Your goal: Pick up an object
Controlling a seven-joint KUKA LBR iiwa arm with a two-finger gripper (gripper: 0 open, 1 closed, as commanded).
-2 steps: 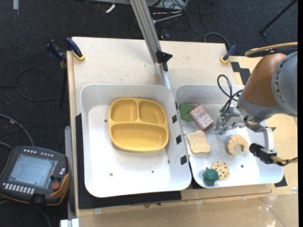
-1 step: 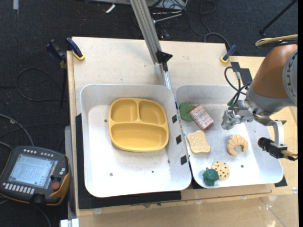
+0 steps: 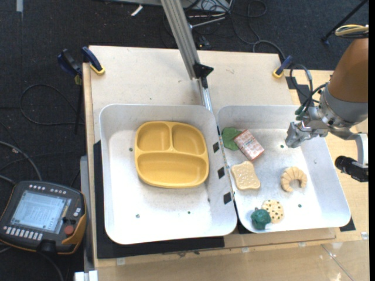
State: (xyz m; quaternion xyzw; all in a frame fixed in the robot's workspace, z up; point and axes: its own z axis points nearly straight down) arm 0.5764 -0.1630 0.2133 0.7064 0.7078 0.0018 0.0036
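two white bins sit side by side. the left bin [image 3: 117, 215] bears a yellow divided tray [image 3: 171, 154]; the right bin [image 3: 328, 198] holds the candidates: pink carton [image 3: 249, 144], toast slice [image 3: 245, 176], croissant [image 3: 293, 178], green leaf [image 3: 230, 137], cookie [image 3: 272, 210], broccoli [image 3: 260, 218]. the gripper [image 3: 295, 137] hovers over the right bin's far side, nothing between its tips; whether its jaws are apart i cannot tell. judged: approach step, needing one target and a descent. the carton's print is unreadable.
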